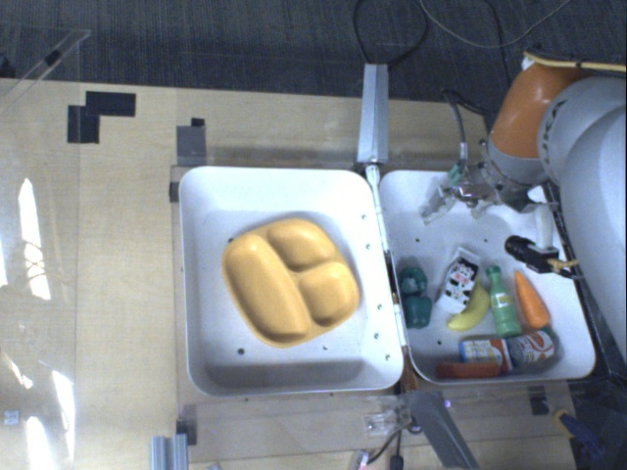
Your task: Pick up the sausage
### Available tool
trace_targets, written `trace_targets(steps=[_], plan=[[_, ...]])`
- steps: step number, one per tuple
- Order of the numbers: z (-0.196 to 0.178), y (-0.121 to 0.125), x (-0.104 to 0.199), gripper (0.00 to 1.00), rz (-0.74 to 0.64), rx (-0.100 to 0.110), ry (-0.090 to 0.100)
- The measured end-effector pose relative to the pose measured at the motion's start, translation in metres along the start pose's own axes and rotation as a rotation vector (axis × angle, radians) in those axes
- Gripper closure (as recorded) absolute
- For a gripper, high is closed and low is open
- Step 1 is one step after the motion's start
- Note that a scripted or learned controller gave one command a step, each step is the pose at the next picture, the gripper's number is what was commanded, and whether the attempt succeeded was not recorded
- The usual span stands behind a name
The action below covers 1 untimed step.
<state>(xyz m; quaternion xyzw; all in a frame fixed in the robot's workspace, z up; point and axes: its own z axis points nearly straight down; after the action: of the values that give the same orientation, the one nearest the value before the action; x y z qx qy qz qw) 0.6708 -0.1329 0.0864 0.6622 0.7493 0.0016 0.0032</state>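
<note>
The sausage (pixel 468 369) is a reddish-brown stick lying flat along the front wall of the right bin (pixel 423 349), just in front of a can (pixel 516 351). My gripper (pixel 457 202) hangs over the back part of that bin, well away from the sausage. Its metal fingers (pixel 433 208) are spread open, with nothing between them.
The right bin also holds a dark green object (pixel 415 295), a small printed box (pixel 460 276), a banana (pixel 471 308), a green bottle (pixel 503 305) and a carrot (pixel 532 302). A large yellow bread-like lump (pixel 290 280) lies in the left bin (pixel 206 360). The grey arm (pixel 588 155) looms at the right.
</note>
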Motion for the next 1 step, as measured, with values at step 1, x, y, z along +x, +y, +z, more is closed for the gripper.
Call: trace_targets(steps=[1], plan=[[-0.0027,-0.067,-0.0332,0.0,-0.519,-0.003,-0.002]])
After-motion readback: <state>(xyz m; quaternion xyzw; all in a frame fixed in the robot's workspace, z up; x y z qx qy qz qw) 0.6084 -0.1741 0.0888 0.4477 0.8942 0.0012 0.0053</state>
